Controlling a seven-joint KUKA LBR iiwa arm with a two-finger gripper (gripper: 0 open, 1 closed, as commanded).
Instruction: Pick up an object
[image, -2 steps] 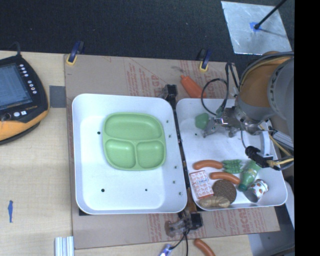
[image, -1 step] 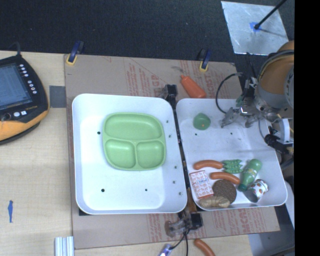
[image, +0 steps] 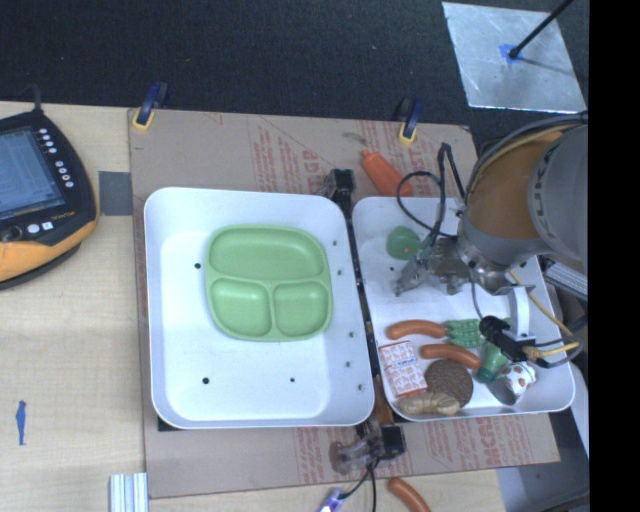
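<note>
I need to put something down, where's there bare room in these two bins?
Left bin: bare floor around the green divided plate, widest along its near edge. Right bin: near end crowded with sausages and a cookie; the gripper hangs over its middle.

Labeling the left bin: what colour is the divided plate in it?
Light green plate, three compartments, seen in the camera view.

Robotics lab bench. Evidence: 2 white bins (image: 160, 300) side by side on a cardboard sheet (image: 290, 150) clipped to a wooden benchtop with blue clamps (image: 150, 100); a teach pendant (image: 35, 195) with screen and buttons at the left edge; the arm (image: 525, 195) with loose cabling over the right bin; toy food as test items, plus a green divided tray (image: 268, 282).
</note>
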